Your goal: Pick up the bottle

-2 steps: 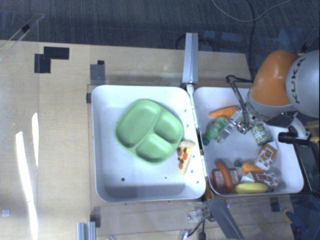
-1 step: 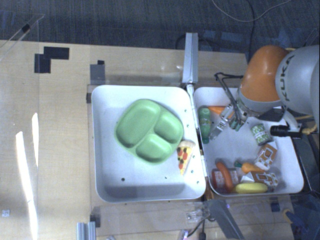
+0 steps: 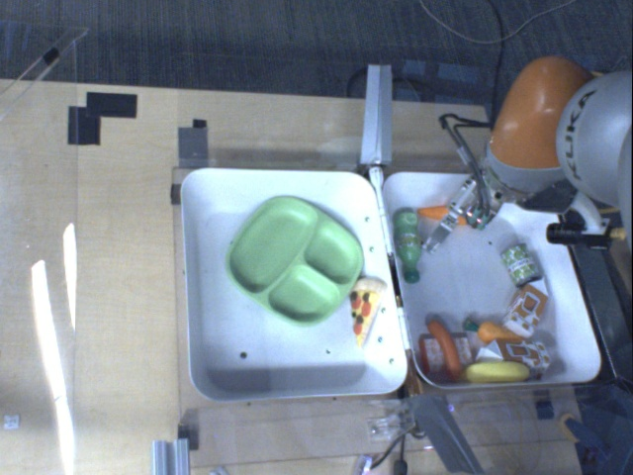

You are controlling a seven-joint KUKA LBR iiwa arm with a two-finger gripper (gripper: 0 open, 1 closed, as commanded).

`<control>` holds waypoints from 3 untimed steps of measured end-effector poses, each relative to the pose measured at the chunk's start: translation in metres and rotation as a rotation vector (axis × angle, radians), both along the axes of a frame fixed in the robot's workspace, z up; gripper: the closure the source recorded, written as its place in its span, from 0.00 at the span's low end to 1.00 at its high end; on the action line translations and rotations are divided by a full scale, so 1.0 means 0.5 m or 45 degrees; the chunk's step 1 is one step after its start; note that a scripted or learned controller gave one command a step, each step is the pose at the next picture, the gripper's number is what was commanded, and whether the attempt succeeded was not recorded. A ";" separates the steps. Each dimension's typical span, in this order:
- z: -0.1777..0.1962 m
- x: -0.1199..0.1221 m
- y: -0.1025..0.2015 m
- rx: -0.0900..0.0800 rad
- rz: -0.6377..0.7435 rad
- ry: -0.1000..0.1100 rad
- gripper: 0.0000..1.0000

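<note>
Green, translucent bottle (image 3: 406,244) lies against the right bin's (image 3: 584,359) left wall (tool (image 3: 442,230) spread open beside it).

Bottle (image 3: 406,243) green translucent plastic; bins (image 3: 297,379) glossy white.

Two bins sit side by side on the bench. In the left bin (image 3: 213,364), a divided plate (image 3: 295,257) lies toward the back, and a pizza-slice toy (image 3: 365,308) rests just right of it against the right wall. In the right bin (image 3: 584,359), the bottle (image 3: 406,244) lies along the left wall, the gripper (image 3: 457,216) just right of it. A small can (image 3: 519,262) lies further right. A banana (image 3: 497,371) lies at the front.
</note>
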State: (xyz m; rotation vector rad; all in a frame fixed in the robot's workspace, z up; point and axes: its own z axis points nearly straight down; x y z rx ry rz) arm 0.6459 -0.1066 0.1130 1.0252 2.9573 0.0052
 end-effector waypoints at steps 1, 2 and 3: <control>-0.047 -0.114 0.019 0.003 -0.155 -0.003 0.00; -0.046 -0.103 0.011 0.000 0.075 -0.005 0.00; 0.020 -0.034 -0.106 -0.001 -0.078 0.001 0.00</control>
